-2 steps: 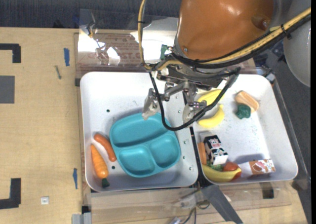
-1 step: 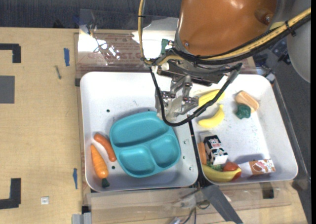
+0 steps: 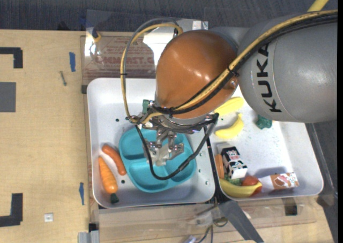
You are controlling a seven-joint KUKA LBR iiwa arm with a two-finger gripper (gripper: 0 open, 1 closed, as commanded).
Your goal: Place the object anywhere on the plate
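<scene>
1. Camera view: the hand (image 3: 163,150) hangs over the blue plate (image 3: 140,179) in the left bin (image 3: 102,103).
2. Whether it grips anything cannot be told.
3. Carrot (image 3: 107,175) and sausage (image 3: 114,159) lie beside the plate.

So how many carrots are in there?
1 for certain: the carrot lies in the left bin, bottom-left corner, beside a sausage and the blue plate. The arm may hide more.

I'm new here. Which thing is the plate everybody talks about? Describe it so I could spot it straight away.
Find the left white bin, the one under the arm's big orange band. Near its front edge lies the plate, directly below the gripper. It is turquoise, rounded and split into compartments, unlike the slim orange carrot and sausage beside it.
</scene>
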